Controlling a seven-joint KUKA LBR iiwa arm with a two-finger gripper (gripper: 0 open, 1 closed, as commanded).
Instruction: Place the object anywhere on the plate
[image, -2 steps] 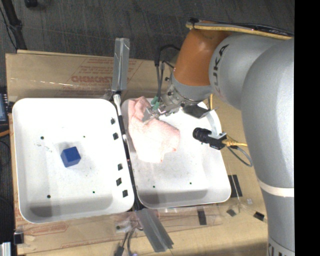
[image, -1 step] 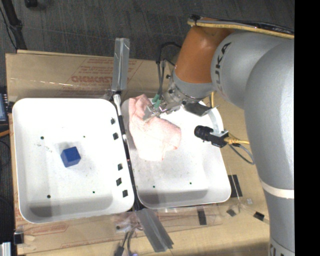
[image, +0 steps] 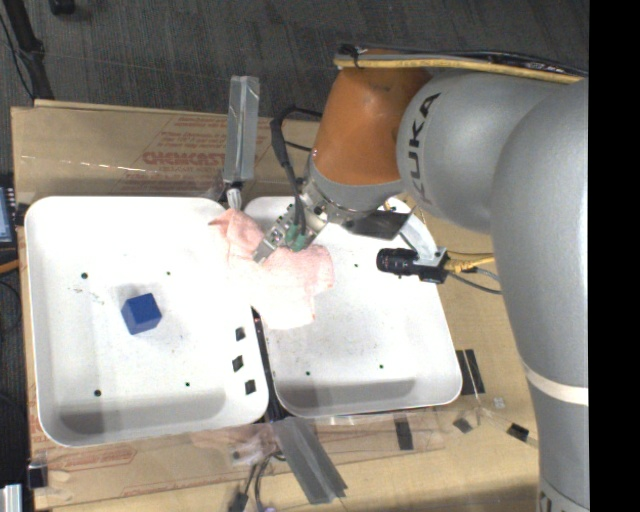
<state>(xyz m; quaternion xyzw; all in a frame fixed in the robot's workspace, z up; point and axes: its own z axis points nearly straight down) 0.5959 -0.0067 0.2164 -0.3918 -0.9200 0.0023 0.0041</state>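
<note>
A small blue cube (image: 141, 312) lies on the floor of the left bin (image: 60, 260), towards its left middle. A pale pink plate (image: 300, 270) sits at the top of the divide between the two bins, partly in each, with its upper part under the arm. My gripper (image: 275, 242) hangs over the plate's upper left part, well to the right of the cube and apart from it. The grey wrist with its orange band (image: 365, 120) hides the gripper's upper side.
The right bin (image: 400, 340) lies under the arm. A grey upright bar (image: 240, 135) stands behind the bins near the divide. A black cable plug (image: 400, 262) sticks out beside the wrist. Cardboard covers the bench around the bins.
</note>
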